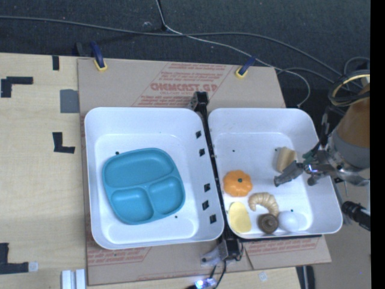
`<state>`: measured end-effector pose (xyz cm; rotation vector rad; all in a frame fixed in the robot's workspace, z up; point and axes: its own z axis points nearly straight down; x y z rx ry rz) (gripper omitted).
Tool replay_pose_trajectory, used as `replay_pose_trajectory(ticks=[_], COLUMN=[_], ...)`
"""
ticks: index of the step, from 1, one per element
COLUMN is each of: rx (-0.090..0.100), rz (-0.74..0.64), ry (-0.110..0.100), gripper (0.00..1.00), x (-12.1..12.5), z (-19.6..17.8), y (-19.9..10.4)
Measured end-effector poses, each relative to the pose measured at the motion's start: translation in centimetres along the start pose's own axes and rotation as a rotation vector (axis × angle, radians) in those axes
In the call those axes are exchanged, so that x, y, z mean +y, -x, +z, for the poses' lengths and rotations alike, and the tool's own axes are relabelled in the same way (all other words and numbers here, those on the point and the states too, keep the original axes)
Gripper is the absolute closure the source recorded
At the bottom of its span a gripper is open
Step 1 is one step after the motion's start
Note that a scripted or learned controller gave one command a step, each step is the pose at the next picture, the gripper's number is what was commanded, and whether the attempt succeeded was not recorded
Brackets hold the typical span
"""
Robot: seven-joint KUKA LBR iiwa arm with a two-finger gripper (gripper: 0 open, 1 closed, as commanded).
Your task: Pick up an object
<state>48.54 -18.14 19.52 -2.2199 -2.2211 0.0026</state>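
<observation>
The right bin (301, 122) holds several small items. An orange pumpkin-shaped piece (237, 183) sits near its left wall. A tan croissant (264, 201), a yellow piece (239, 217), a brown round piece (268, 223) and a white egg (292, 221) lie along its front. A tan wedge (284, 158) rests toward the right. My gripper (299, 177) hangs low over the right side of this bin, just below the wedge. It is open, with nothing between its fingers.
The left bin (96, 125) holds a blue divided plate (143, 184). A black divider (206, 161) runs between the bins. Cables cross the dark floor behind the bench, and the arm's orange band (355, 122) stands at the right edge.
</observation>
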Motion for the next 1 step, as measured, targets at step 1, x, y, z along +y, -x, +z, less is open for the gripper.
replay_pose_trajectory(ticks=[1], rx=[0.002], rz=[0.000], ry=[-0.003], gripper=[0.00], x=[0.01], z=[4.40], y=[-0.46])
